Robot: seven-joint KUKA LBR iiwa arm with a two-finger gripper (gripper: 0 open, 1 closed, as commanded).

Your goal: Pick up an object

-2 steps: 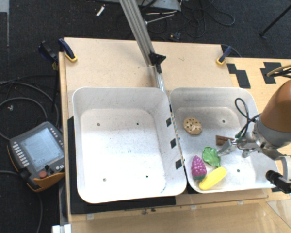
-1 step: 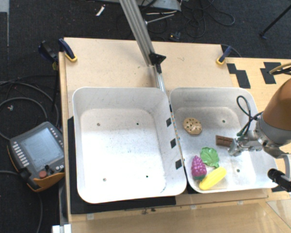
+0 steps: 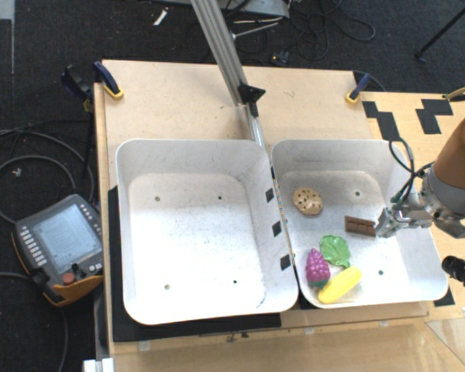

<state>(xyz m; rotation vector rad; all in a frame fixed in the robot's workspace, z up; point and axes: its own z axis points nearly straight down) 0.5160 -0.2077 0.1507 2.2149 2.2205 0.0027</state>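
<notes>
I have the gripper (image 3: 387, 225) low at the right of the frame, inside the right bin (image 3: 407, 273), just beside the brown chocolate bar (image 3: 360, 225) at its right end. I cannot tell how the end effector is set; it is too small and dark here. The bar lies flat on the floor, which I judge is why the approach is so low. The cookie (image 3: 308, 201), grapes (image 3: 317, 266), green leaf (image 3: 335, 249) and yellow corn (image 3: 340, 284) cluster left of it. The left bin (image 3: 139, 177) sits alongside.
</notes>
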